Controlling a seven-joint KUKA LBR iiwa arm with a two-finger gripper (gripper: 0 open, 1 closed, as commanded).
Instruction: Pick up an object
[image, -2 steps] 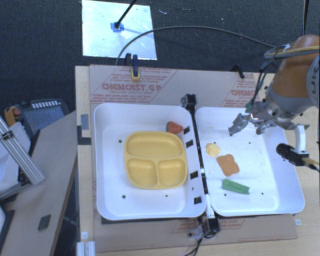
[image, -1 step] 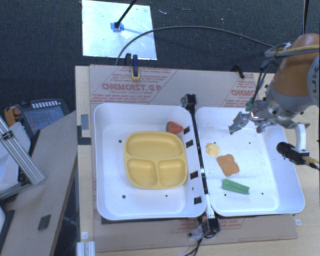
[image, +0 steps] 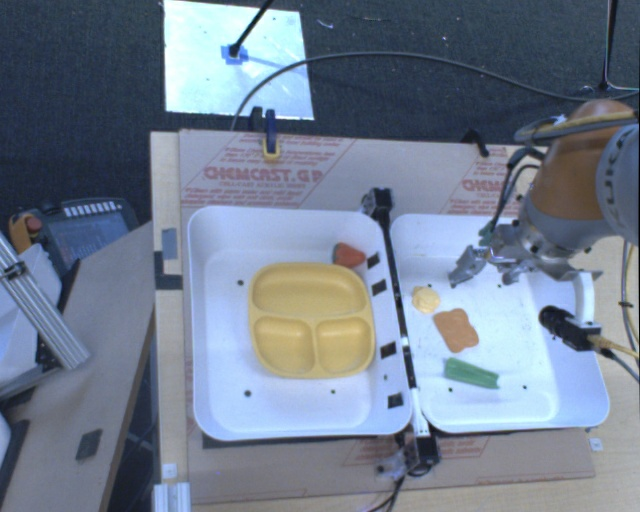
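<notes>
My jaws (image: 468, 268) hung over the right bin (image: 575, 400), toward its upper half, spread and pinching nothing. At their seven o'clock, close by, lay a small pale yellow piece (image: 426, 299); an orange flat piece (image: 456, 329) lay just at that one's five o'clock, and a green stick (image: 471, 374) lay further along at six o'clock. In the left bin (image: 215, 330) sat a yellow divided tray (image: 310, 318), with a small orange-red item (image: 349, 254) at the tray's one o'clock, against the bin's right wall.
</notes>
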